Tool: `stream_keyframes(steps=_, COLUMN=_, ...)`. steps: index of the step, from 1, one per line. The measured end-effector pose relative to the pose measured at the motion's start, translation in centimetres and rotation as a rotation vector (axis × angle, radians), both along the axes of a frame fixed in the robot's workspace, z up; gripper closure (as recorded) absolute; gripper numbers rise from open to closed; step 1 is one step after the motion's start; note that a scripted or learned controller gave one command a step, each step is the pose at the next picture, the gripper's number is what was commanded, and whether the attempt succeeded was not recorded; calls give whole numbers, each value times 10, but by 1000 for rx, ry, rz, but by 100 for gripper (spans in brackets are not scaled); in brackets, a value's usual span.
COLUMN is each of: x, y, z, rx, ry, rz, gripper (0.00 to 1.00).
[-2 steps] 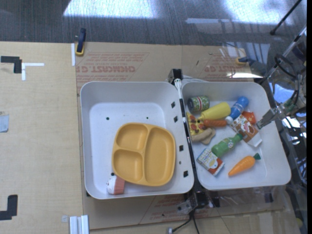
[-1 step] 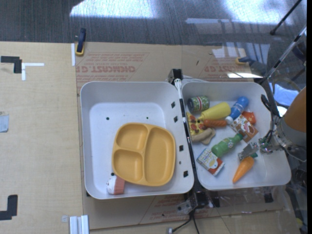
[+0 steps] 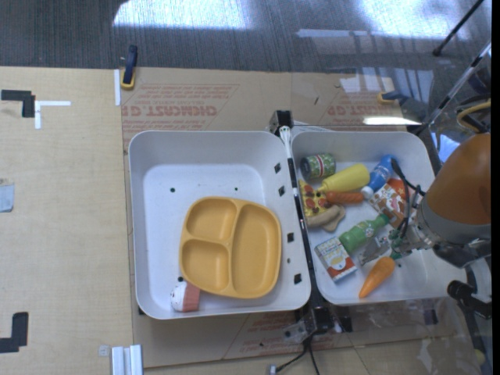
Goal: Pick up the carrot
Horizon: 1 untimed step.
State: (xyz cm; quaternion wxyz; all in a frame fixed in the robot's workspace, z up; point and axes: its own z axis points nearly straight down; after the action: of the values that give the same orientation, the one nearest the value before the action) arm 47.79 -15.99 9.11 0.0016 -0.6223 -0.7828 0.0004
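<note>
We look down on a bench [image 3: 62, 233] covered in tan cardboard, its printed lettering upside down to us along the far side. Two shallow white bins sit directly on it, side by side and touching along their shared edge. The left bin [image 3: 148, 233] is the larger in our view; the right bin [image 3: 418, 283] lies near the right side. A small yellow and blue clamp [image 3: 129, 66] grips the bench's far edge. Black angular marks [image 3: 19, 100] and a strip of white tape [image 3: 53, 105] lie on the bare left part.
</note>
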Motion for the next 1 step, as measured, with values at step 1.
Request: stream_keyframes(steps=1, x=3, y=-2, z=9, rx=-3, ry=-7, rz=-7, gripper=100)
